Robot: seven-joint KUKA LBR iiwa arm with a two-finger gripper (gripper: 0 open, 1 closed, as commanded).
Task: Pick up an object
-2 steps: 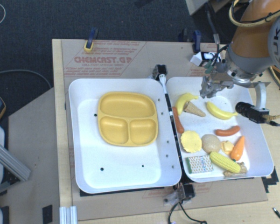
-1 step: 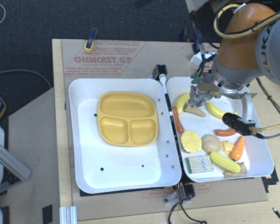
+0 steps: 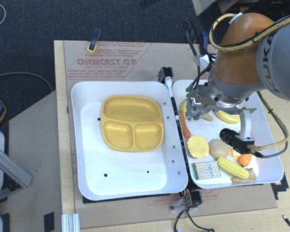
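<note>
The grey arm's two-finger gripper hangs low over the right white bin; whether it grips anything, I cannot tell. Crowded toy food risks a miss: the slim orange carrot and curved yellow banana lie just beside it.

you're looking at a grey kuka arm with a rounded orange band, yellow and black cables looping over it, ending in a metallic grey gripper.
</note>
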